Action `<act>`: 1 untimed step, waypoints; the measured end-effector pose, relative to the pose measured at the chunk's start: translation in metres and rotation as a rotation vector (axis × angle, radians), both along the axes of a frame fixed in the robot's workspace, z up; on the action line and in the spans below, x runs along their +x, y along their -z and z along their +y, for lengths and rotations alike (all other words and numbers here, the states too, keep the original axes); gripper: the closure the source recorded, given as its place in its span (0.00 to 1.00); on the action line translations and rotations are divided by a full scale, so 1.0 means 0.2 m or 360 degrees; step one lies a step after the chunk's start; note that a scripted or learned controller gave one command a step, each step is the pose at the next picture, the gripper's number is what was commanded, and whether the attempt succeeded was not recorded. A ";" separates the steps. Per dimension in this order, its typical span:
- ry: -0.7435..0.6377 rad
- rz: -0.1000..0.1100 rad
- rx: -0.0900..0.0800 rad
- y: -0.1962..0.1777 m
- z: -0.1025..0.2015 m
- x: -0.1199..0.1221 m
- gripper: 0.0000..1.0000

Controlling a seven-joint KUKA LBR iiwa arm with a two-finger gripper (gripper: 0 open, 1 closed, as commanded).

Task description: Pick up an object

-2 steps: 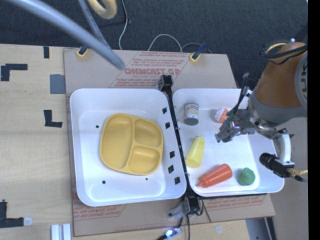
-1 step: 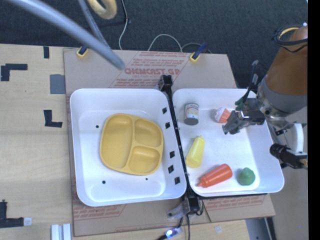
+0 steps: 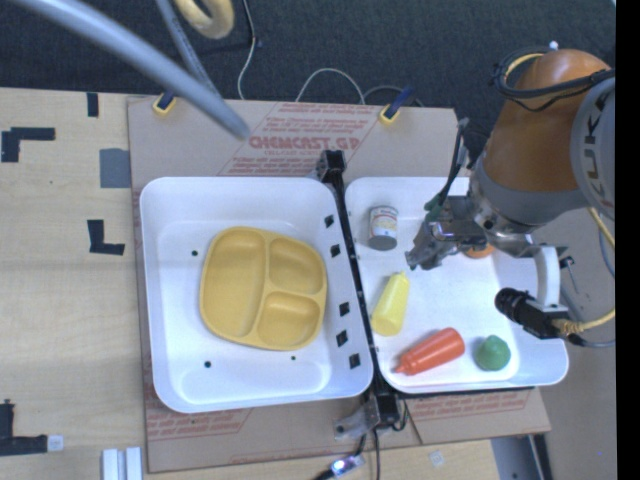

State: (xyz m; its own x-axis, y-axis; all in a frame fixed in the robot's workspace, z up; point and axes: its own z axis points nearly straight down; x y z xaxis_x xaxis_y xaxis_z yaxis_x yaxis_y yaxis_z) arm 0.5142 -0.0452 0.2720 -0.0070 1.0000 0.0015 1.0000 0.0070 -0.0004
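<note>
A: Nothing lifted yet, judging by the scene. Resting in the left shallow white bin, a yellow plastic compartment tray. In the right shallow white bin: left of the green ball, an orange plastic carrot; up-left of it, a yellow plastic bottle; farther up, a small grey tin can; the small round green ball itself.

B: And the pose?

A: Reaching in from the right, grey arm with orange band bent over the bin. Gripper hovering up-left of the ball, just right of the can. Fingers too dark and blurred; cannot tell whether spread or pressed together. Whole pick left to do.

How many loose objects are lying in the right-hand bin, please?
4: a grey can near the divider, a yellow bottle below it, an orange carrot and a green ball along the near edge. The arm may hide more.
</note>
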 end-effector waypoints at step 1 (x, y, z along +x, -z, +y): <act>0.0001 0.0005 -0.0001 0.10 0.26 0.02 1.00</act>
State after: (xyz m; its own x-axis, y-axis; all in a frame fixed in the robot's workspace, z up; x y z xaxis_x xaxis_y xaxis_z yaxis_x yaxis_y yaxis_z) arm 0.5183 0.0076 0.2518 -0.0064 1.0000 0.0009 1.0000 0.0064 -0.0034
